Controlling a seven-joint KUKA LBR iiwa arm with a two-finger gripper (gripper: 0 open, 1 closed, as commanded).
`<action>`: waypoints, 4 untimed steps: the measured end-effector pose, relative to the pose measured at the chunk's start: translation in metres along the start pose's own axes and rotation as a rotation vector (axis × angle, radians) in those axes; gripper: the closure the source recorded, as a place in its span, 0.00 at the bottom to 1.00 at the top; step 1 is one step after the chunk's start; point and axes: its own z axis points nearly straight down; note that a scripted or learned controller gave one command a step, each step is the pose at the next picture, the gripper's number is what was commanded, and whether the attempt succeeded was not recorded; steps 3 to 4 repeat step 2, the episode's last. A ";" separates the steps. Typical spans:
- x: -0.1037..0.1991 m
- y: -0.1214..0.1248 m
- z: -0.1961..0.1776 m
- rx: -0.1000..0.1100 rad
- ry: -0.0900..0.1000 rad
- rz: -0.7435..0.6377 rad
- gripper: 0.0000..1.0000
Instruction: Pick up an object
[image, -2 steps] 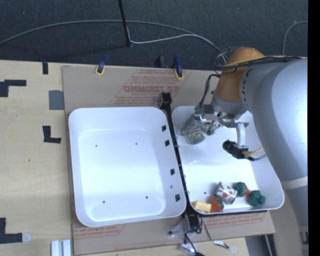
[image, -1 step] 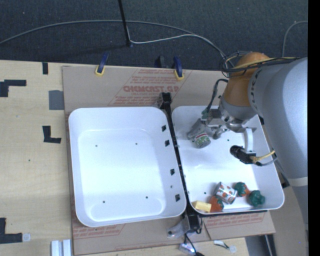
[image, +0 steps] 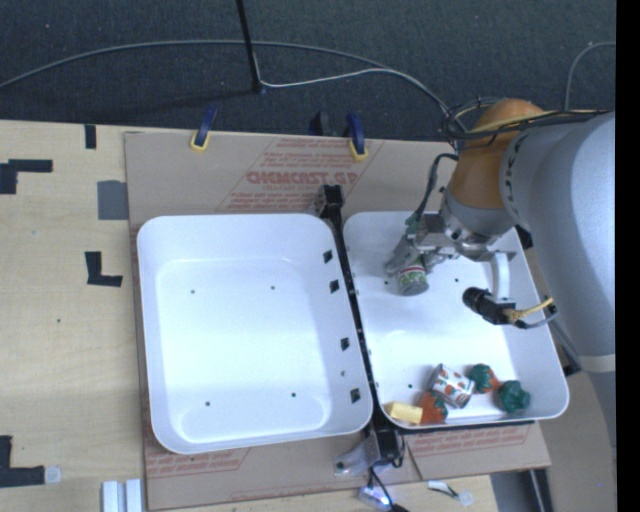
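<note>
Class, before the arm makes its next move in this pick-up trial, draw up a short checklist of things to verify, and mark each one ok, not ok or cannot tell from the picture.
1. Objects available in the right bin: ok. A small pile lies along its near edge.
2. Gripper over the right bin: ok, it hangs above the bin's far left part.
3. Gripper lined up over the pile: not ok, the pile sits well apart, toward the near edge.
4. Something between the fingers: cannot tell, a greyish shape at the tip is too unclear.
5. Cable beside the wrist clear of the objects: ok.
6. Divider between the bins clear of the gripper: ok.
</note>
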 end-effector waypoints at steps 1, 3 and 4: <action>0.092 0.024 -0.094 -0.007 0.003 -0.008 1.00; 0.167 0.026 -0.096 0.002 0.003 -0.006 1.00; 0.167 0.026 -0.096 0.002 0.003 -0.006 1.00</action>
